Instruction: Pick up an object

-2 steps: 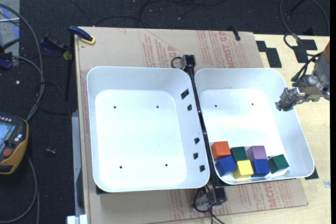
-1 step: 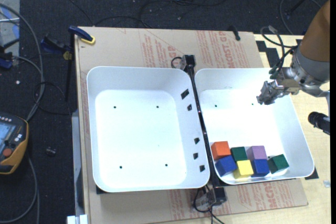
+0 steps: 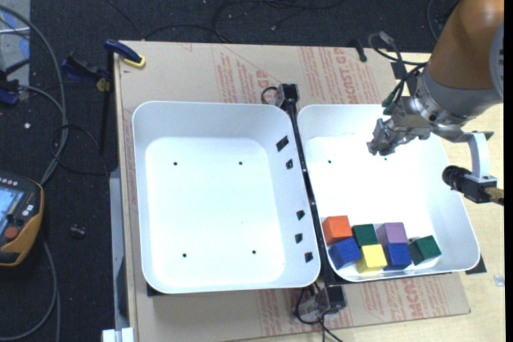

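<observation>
Several small cubes lie bunched at the near edge of the right bin [image 3: 449, 196]: an orange cube [image 3: 337, 227], a dark green cube [image 3: 365, 235], a purple cube [image 3: 393, 232], a blue cube [image 3: 345, 251], a yellow cube [image 3: 373, 256], a second blue cube [image 3: 398, 254] and a green cube [image 3: 425, 248]. My gripper [image 3: 384, 139] hangs over the far part of that bin, well behind the cubes. Nothing shows between its fingers.
The left bin [image 3: 144, 196] sits beside the right one, with a black divider strip [image 3: 300, 180] between them. Both rest on a wooden board [image 3: 208, 68]. Cables and a yellow-handled clamp [image 3: 124, 54] lie beyond the board's far left corner.
</observation>
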`<state>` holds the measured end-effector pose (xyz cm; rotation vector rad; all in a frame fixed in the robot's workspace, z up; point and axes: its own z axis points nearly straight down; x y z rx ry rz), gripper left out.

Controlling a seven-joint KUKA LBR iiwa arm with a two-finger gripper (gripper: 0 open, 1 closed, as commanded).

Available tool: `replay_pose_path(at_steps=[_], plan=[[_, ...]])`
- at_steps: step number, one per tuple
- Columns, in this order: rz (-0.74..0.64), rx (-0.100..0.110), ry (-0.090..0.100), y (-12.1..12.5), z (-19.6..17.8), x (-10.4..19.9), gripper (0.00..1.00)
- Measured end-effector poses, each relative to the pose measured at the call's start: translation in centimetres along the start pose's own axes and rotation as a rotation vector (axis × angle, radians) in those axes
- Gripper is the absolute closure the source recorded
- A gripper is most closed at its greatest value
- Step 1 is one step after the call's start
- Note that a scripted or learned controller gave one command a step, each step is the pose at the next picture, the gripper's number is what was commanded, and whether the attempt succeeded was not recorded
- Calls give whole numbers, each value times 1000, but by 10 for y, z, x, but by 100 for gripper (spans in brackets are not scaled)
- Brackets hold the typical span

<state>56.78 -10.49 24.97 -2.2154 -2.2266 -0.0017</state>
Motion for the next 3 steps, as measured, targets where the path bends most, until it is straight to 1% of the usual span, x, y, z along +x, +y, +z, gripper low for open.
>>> replay_pose_path(at_steps=[2, 3], plan=[[1, 1, -1, 19, 25, 95, 100], [0, 1, 0, 32, 34, 152, 100]])
